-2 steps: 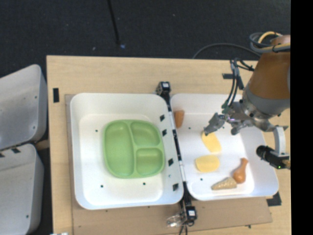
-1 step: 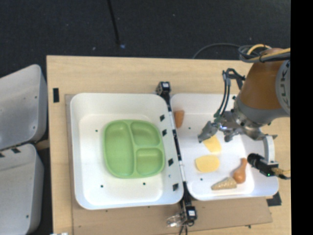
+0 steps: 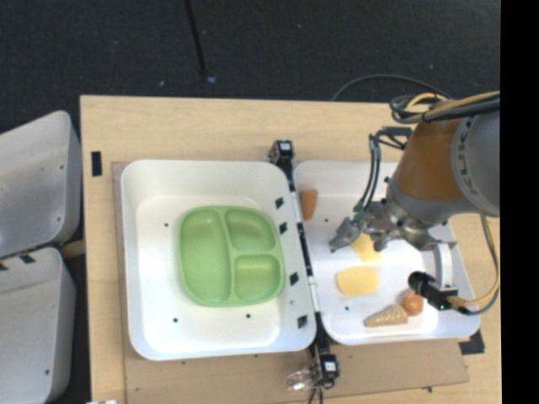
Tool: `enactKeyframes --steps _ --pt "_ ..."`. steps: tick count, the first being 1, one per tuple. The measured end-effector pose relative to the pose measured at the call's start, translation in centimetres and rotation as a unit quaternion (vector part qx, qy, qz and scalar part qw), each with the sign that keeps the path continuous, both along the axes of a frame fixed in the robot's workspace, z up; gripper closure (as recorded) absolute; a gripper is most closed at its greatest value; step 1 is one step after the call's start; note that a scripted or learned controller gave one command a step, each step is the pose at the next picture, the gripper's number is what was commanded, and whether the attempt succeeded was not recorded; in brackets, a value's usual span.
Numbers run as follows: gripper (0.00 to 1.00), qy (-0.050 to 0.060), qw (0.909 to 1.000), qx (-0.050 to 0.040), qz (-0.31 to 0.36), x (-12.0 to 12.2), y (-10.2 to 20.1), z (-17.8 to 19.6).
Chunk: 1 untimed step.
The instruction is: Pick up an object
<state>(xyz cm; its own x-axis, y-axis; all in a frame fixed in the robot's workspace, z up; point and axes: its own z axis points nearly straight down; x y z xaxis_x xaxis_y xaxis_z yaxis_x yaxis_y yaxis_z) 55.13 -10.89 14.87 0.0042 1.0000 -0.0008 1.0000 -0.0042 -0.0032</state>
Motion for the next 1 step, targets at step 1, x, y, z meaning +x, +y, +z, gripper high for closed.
enactKeyframes --steps 1 --pt "0.00 0.000 1.0000 0.0000 0.001 -0.03 -0.11 -5.05"
